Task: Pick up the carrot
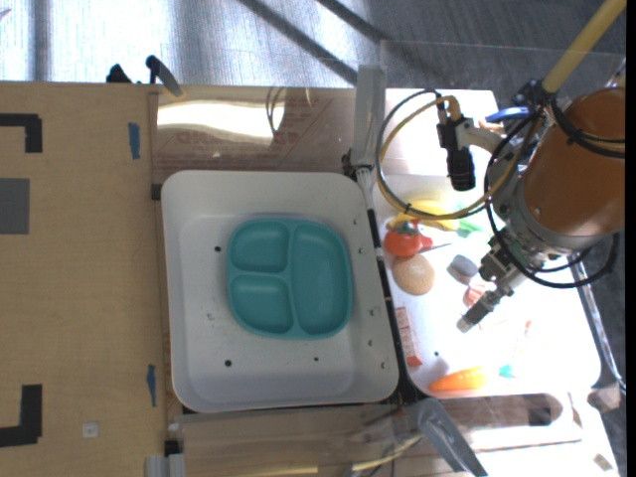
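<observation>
Gripper (475, 316) positioned centre-right of frame, above right bin (556, 346); jaw state cannot be determined. Carrot (456, 380) lying at lower edge of right bin, below gripper and apart from it. Tomato (402, 240) and potato (414, 274) near bin's left wall. Teal divided plate (290, 277) centred in left bin (189, 266).

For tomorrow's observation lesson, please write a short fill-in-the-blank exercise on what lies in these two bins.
1. The teal plate with three compartments lies in the ____ bin of the camera view.
2. The carrot lies near the ____ edge of the right bin.
3. The gripper hangs above the right bin, apart from the carrot, which lies ____ it in the camera view.
4. The tomato lies beside a ____ potato.

Missing words: left; bottom; below; brown
</observation>
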Available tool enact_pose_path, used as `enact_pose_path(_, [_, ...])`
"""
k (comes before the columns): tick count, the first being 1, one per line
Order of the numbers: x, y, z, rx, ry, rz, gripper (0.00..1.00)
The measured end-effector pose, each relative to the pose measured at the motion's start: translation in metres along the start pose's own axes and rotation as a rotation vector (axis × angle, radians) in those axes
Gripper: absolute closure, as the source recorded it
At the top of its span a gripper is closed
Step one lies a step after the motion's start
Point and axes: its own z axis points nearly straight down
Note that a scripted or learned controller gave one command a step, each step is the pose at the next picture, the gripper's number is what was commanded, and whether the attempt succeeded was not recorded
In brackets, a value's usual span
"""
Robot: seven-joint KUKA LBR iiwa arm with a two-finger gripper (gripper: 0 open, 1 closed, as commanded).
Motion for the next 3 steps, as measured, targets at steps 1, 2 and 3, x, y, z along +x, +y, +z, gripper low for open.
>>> enact_pose_path(1, [-0.015, 0.011, 0.056, -0.008, -0.008, -0.435, 0.0])
enact_pose_path(2, [0.045, 0.001, -0.22, 0.0, 0.002, -0.493, 0.0])
enact_pose_path(3, [0.017, 0.009, -0.019, -0.008, -0.014, -0.402, 0.0])
